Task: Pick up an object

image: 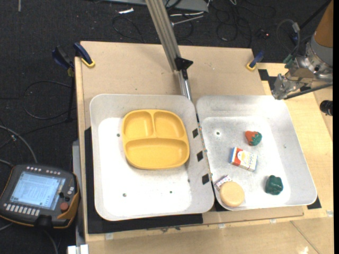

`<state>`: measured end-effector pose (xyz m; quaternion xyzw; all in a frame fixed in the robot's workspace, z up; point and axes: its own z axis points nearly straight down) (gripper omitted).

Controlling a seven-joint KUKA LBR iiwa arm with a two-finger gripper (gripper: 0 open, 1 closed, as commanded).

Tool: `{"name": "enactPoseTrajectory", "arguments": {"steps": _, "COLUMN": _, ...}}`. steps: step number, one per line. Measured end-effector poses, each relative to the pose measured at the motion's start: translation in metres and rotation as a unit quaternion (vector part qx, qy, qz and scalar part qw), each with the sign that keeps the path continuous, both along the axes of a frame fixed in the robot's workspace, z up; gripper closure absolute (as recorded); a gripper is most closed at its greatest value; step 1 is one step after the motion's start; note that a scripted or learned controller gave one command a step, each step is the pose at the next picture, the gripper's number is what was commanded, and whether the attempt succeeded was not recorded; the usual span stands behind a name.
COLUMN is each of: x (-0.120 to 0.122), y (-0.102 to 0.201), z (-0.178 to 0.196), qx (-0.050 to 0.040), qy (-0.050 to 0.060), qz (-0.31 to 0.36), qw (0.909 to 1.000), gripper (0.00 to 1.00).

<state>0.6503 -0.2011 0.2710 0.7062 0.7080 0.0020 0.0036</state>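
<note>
The right bin (pixel 233 115) holds a red strawberry-like toy (pixel 253 137), a small white and orange box (pixel 243 159), a dark green toy (pixel 274 184) and a round tan disc (pixel 232 194) at its front edge. A yellow divided plate (pixel 155 138) lies in the left bin (pixel 106 194). My gripper (pixel 282 89) hangs at the far right corner of the right bin, beyond its back rim and well away from all the objects. I see nothing between its fingers.
A slanted metal pole (pixel 165 28) rises from the back of the bench between the bins. Clamps sit at the bench's back corners (pixel 85 54). A teach pendant (pixel 37 194) lies on the floor at the left.
</note>
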Motion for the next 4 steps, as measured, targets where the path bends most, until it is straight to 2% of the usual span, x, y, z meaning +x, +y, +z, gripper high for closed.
{"name": "enactPoseTrajectory", "arguments": {"steps": 1, "x": 0.008, "y": 0.059, "z": 0.002, "qx": 0.0020, "qy": 0.003, "qz": 0.003, "qw": 1.0000, "gripper": 1.00}}
{"name": "enactPoseTrajectory", "arguments": {"steps": 2, "x": -0.001, "y": 0.115, "z": -0.011, "qx": 0.0020, "qy": 0.005, "qz": 0.003, "qw": 1.0000, "gripper": 1.00}}
{"name": "enactPoseTrajectory", "arguments": {"steps": 4, "x": 0.007, "y": 0.219, "z": -0.008, "qx": 0.0019, "qy": 0.003, "qz": 0.003, "qw": 1.0000, "gripper": 1.00}}
